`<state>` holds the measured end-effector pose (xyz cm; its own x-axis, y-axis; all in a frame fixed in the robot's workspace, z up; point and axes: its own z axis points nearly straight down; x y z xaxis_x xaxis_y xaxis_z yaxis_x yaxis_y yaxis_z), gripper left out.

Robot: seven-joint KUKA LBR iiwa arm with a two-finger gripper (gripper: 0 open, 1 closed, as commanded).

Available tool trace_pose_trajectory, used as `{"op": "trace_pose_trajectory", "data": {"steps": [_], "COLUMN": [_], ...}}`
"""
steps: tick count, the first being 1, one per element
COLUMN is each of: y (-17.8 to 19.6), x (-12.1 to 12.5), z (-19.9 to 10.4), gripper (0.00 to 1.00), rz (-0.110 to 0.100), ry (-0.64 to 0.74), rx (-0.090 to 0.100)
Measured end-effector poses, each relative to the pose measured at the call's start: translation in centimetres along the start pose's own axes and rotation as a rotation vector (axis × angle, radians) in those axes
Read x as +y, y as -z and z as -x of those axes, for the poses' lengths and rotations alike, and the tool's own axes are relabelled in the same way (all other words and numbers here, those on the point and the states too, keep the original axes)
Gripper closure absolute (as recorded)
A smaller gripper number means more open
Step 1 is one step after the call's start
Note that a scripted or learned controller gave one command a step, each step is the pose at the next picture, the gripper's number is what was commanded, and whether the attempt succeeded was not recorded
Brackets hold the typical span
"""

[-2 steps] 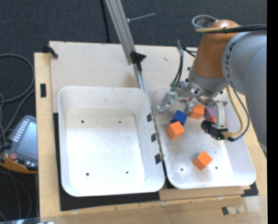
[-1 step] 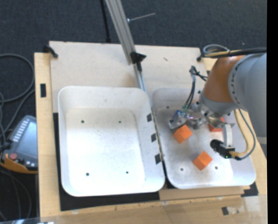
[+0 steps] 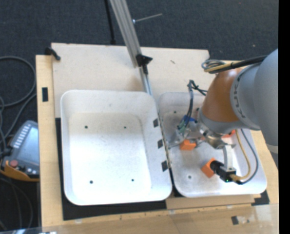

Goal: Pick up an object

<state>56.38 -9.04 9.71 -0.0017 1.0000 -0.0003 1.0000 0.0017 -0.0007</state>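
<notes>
While lowered into the right bin [image 3: 183,186] | gripper [image 3: 183,136]: finger state cannot be told | orange block [image 3: 187,145]: just below gripper tip, touching or not unclear | second orange piece [image 3: 209,168]: farther toward bin's near edge | left bin [image 3: 76,104]: beside.

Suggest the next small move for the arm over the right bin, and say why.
Probably a short straight descent onto the orange object beneath the gripper. The wrist sits low over the right bin near its left wall, with that piece directly under it; another orange piece lies farther off. Whether it already holds anything is unclear.
</notes>
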Motion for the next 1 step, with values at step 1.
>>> {"op": "trace_pose_trajectory", "data": {"steps": [1], "y": [0.05], "x": [5.93], "z": [0.07], "gripper": [0.0], "rz": [0.006], "ry": [0.001], "rx": [-0.001]}}
